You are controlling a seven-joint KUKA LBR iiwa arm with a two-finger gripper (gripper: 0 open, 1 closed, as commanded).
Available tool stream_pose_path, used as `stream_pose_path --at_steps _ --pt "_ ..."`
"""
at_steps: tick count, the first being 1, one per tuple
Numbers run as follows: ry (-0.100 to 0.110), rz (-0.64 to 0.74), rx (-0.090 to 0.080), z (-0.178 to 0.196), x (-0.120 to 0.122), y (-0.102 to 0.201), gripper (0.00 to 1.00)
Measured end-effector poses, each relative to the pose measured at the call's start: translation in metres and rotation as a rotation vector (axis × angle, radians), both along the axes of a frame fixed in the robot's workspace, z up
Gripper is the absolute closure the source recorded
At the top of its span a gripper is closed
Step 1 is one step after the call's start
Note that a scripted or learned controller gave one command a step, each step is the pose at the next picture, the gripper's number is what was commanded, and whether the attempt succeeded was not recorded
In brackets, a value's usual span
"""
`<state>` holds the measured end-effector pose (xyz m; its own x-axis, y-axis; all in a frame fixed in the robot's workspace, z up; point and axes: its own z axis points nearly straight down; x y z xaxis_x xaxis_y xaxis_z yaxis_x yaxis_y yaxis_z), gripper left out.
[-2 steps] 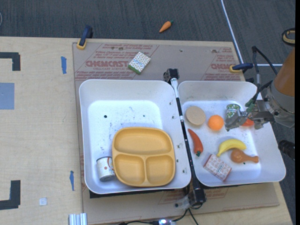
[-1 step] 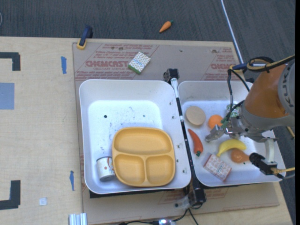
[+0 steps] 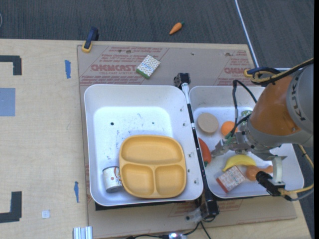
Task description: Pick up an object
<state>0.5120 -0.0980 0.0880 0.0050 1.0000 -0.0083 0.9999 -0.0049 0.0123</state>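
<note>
Pincer (image 3: 225,146): low in right bin (image 3: 294,180), grip state cannot be told. Banana (image 3: 238,161) just beside it; a centred descent across the banana's width would suit best.

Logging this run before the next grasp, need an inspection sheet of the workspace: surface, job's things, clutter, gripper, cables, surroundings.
Surface: bench with cardboard sheet under two white bins, left bin and right bin.
Job's things: right bin holds banana, tan disc, orange ball, red-and-white carton; left bin holds yellow divided plate and small can.
Clutter: small green-and-white box on the cardboard, outside the bins.
Gripper: gripper low in the right bin, beside the banana; nothing seen between its fingers.
Cables: black cable looping over the arm.
Surroundings: toy carrot and blue-yellow clamp on the grey carpet.
</note>
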Motion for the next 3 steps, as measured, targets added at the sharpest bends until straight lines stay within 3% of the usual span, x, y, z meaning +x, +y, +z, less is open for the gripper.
stream_pose_path --at_steps 1,2,3 --pt "0.002 0.001 0.003 -0.001 -0.015 -0.002 0.0" --pt "-0.001 0.003 0.004 0.009 -0.014 -0.001 1.0" --pt "0.0 0.003 0.004 0.009 -0.014 -0.001 0.0"
